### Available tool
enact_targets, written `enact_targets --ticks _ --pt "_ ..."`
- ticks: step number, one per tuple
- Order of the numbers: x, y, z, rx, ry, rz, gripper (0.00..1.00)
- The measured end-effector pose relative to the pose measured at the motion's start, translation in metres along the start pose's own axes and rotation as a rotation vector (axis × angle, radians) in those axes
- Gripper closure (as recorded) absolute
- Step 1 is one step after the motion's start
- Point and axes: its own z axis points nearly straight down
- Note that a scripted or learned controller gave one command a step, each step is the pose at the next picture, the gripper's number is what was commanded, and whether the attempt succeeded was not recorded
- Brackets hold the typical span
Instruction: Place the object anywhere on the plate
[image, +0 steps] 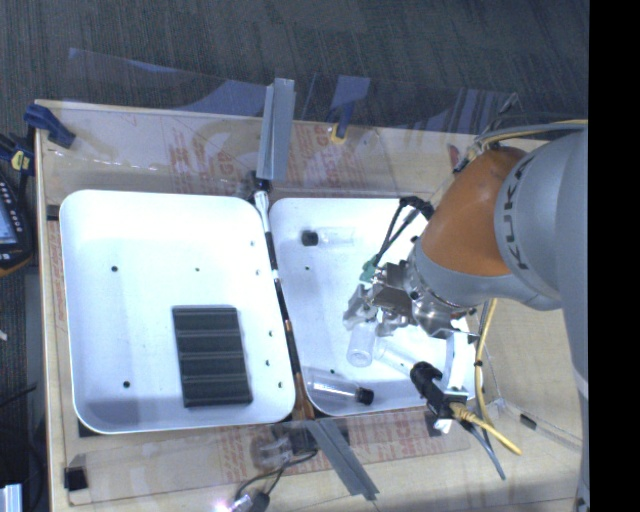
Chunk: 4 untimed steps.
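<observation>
Inventory of what lies before me:

Bins: two, white and shallow, side by side on my tabletop (150, 455), the left bin (90, 230) and the right bin (300, 215).

Plate: one, dark and ribbed (211, 355), in the left bin.

Clear tubes: three in the right bin. One tube with a black cap (325, 238) lies near the far wall. One tube (361, 345) stands just beside my gripper (372, 310). One more capped tube (338, 388) lies near the front wall.

Arm: one, mine, grey with an orange band (480, 225).

Gripper: one.
</observation>
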Motion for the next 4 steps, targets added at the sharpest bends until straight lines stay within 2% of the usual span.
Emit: enact_targets --ticks 1,2,3,4 --pt "0.099 0.068 0.016 0.002 0.000 0.027 1.00" --pt "0.200 0.059 0.022 0.000 0.002 0.018 1.00" --pt "0.163 0.049 0.028 0.006 0.000 0.453 1.00" --pt "0.213 0.059 0.027 0.002 0.001 0.595 1.00"
